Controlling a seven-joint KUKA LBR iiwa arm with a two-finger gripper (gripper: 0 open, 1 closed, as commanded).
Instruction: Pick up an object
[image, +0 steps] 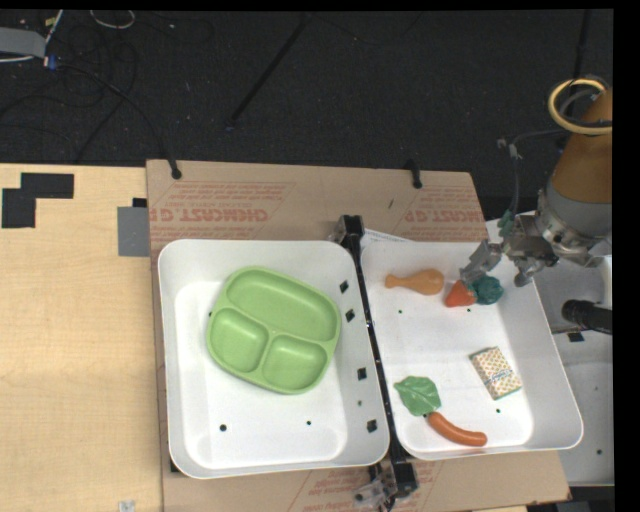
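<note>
From above, my gripper (480, 268) hangs over the right bin's (560, 400) far edge, jaws spread wide, holding nothing. Just beside them lie a teal-and-orange toy (476, 291) and a drumstick (417, 282). Nearer: a small box (496, 372), a carrot (440, 412). A green plate (273, 329) sits in the left bin (190, 430).

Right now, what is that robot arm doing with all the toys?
The robot arm is reaching in over the right bin, trying to pick something up. Its pincer hangs at the bin's far edge, right by a small red and teal toy. I can't tell if it has grabbed anything. A toy chicken leg, a little box, a green leaf and an orange sausage lie in that bin. The left bin holds a green divided plate.
</note>
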